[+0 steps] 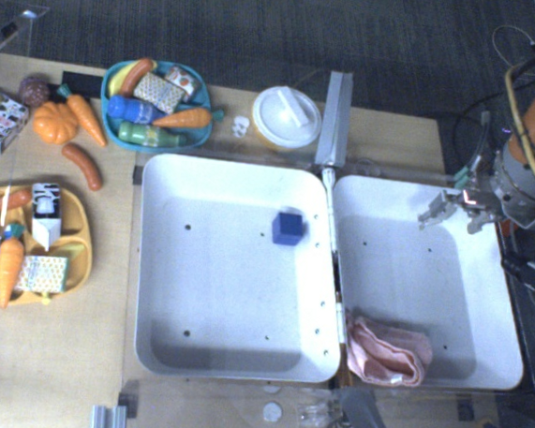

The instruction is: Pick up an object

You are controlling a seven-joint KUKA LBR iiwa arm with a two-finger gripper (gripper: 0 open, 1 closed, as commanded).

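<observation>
1. A small blue cube [288, 227] sits alone in the left bin [161, 339], toward its upper right, near the divider between the two bins.
2. A crumpled pink cloth [388, 353] lies in the right bin [485, 305], in its lower left corner.
3. The claw [454, 210] hangs over the right bin's upper right area, well apart from cube and cloth, its fingers spread apart with nothing between them.
4. On the tabletop [105, 240] at left, a yellow tray [82, 238] and a blue bowl [200, 136] hold toy food.
</observation>
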